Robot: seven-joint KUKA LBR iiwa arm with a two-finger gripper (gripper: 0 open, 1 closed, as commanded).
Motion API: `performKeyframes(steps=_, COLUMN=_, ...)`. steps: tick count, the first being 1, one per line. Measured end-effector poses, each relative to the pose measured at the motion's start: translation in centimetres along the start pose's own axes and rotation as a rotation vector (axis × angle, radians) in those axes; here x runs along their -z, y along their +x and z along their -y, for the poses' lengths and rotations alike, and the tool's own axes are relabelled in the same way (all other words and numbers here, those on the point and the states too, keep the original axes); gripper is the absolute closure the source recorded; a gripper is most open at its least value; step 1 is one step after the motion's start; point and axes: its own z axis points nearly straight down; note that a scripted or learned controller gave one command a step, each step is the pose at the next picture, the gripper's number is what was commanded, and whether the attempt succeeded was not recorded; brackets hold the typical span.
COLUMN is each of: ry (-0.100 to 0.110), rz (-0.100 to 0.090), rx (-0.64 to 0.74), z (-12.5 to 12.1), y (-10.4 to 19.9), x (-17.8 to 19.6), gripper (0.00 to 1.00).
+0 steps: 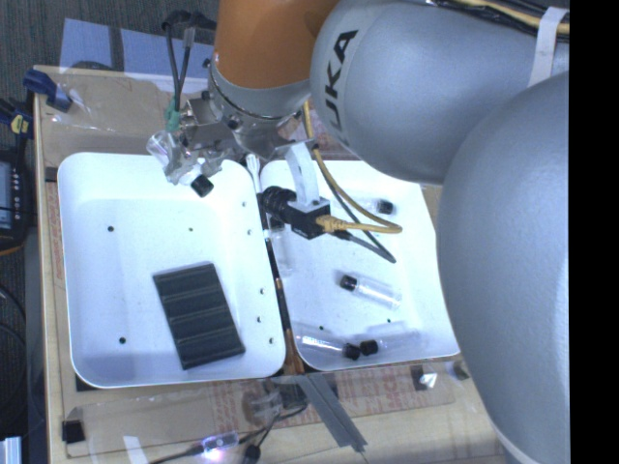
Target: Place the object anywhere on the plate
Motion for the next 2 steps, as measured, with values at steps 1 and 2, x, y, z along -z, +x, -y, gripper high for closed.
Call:
performKeyframes(steps=1, ry=-0.001, rz=-0.001, rx=0.34, z=6.1, y=0.5, x=-22.5, gripper=1.0)
performKeyframes(steps=2, ry=-0.002, rz=-0.002, rx=0.308, z=12.0, y=-0.9, x=-21.4, gripper=1.0)
